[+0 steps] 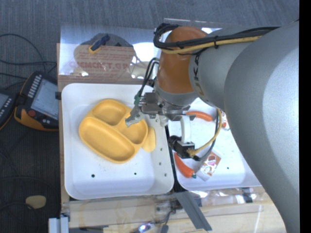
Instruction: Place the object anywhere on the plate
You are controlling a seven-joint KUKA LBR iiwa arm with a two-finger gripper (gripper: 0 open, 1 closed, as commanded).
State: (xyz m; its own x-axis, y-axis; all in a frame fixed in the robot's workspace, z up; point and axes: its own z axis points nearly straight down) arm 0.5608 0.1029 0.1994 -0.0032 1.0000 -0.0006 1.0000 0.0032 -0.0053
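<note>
Hovering over the yellow three-compartment plastic plate [112, 130] in the left white bin [97, 183], the gripper [132, 118] is sitting above the plate's right compartment, near its upper edge. How far it is open cannot be told from this angle, and nothing can be made out in its hold. An orange carrot-shaped toy [182, 167] is lying well right of the plate in the right white bin [233, 171], just beside a small printed packet [210, 165].

You have two white bins [114, 188], one yellow plate [114, 132] in the left one, two orange carrots [183, 167] and one small packet [210, 165] right of that plate.
</note>
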